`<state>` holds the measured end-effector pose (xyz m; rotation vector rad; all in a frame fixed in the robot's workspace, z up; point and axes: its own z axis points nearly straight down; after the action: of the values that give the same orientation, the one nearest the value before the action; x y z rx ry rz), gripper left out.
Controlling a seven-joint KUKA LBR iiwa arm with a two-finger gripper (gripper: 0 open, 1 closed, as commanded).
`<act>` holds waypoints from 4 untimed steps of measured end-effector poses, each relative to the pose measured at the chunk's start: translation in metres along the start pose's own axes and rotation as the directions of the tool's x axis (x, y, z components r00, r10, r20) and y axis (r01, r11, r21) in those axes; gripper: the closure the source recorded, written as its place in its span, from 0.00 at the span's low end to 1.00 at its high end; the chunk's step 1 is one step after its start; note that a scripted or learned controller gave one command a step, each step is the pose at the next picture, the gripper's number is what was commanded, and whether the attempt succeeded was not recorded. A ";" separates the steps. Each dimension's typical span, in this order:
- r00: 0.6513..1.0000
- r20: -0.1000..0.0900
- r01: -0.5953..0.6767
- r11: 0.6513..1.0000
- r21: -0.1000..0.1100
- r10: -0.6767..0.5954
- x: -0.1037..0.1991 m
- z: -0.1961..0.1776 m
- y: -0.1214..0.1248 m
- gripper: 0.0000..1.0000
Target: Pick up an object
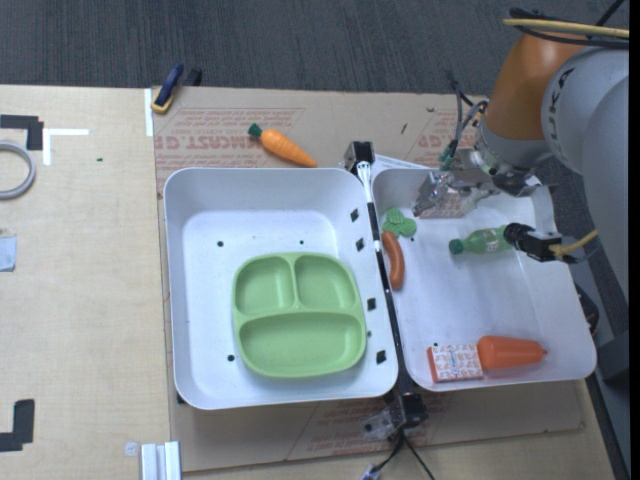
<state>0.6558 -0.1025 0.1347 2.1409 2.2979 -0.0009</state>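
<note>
My gripper (432, 196) hangs over the back of the right bin (560, 298), under the grey arm with its orange band (520, 88). Just left of and below it lies a small green leafy toy (399, 224). A red-orange sausage (393, 260) lies along the bin's left wall. A green bottle (482, 241) lies on its side a little below and right of the gripper. At the bin's front are an orange cone-shaped toy (511, 351) and a small printed box (455, 362). I see nothing held by the gripper.
The left bin (200, 218) holds a green divided plate (298, 314). A toy carrot (283, 145) lies on the cardboard behind the bins. A blue-and-yellow item (168, 87) sits at the far left back. Clips (358, 154) join the bins.
</note>
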 end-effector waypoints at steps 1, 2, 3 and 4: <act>0.995 -0.002 0.104 0.995 0.005 -0.104 0.003 0.042 0.002 0.00; 0.998 0.001 -0.069 0.998 0.000 0.069 -0.005 -0.117 0.003 0.00; 1.000 0.000 -0.005 1.000 0.001 0.005 0.003 0.027 -0.013 0.00; 1.000 -0.001 0.021 1.000 0.001 -0.021 0.068 -0.057 -0.115 0.00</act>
<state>0.5359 -0.0425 0.1920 2.1173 2.3220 -0.0013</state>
